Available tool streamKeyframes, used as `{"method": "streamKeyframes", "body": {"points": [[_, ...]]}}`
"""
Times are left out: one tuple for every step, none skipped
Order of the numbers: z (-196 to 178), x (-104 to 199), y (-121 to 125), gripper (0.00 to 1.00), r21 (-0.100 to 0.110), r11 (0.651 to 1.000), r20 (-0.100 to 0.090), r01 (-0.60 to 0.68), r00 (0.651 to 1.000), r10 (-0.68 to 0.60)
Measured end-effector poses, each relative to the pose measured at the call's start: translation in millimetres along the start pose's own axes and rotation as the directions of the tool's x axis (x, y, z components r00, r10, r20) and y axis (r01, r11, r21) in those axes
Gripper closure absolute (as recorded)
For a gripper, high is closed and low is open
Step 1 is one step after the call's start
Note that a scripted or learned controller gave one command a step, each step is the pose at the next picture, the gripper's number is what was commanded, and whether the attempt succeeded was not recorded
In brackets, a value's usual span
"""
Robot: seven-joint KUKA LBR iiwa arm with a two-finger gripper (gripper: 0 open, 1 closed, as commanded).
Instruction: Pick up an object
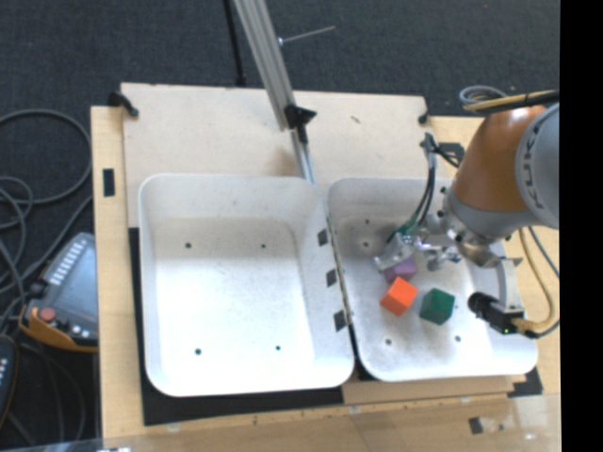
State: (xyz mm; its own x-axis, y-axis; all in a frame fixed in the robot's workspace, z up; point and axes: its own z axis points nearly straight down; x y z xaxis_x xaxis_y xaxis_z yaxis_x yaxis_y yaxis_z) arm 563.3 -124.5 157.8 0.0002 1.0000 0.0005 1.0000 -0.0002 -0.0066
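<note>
Cataloguing this bench from my remote station, left to right across the frame.

Item one: left bin (pixel 170 252), a shallow white tray that is sitting in the centre-left of the frame.

Item two: metal post (pixel 268 64), which is slanting down from the top centre toward the seam between the two trays.

Item three: right bin (pixel 377 356), white, which is lying touching the first along its left wall. It is holding three small things, all grouped in its middle.

Item four: purple block (pixel 405 267), the uppermost of the three. The gripper (pixel 407 249) is hanging directly over its upper edge, so part of it is being hidden from me. I am judging this to be the piece the arm is going for, since it is lying just below the fingertips in the frame, while the other two are lying further down.

Item five: orange cube (pixel 399 296), which is resting just below the purple block and nearly touching it.

Item six: green cube (pixel 437 306), which is sitting just right of the orange one, below the wrist.

Item seven: arm (pixel 499 172), which is reaching in from the right edge, orange band uppermost.

Whether the gripper is released or clenched I cannot tell; the metal parts are blurring together at this angle. I am seeing nothing clearly lifted.
</note>
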Motion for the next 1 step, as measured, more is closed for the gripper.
{"method": "streamKeyframes", "body": {"points": [[-15.9, -1.9, 3.0, 1.00, -0.012, 1.000, 0.002, -0.005, 1.000, 0.005]]}}
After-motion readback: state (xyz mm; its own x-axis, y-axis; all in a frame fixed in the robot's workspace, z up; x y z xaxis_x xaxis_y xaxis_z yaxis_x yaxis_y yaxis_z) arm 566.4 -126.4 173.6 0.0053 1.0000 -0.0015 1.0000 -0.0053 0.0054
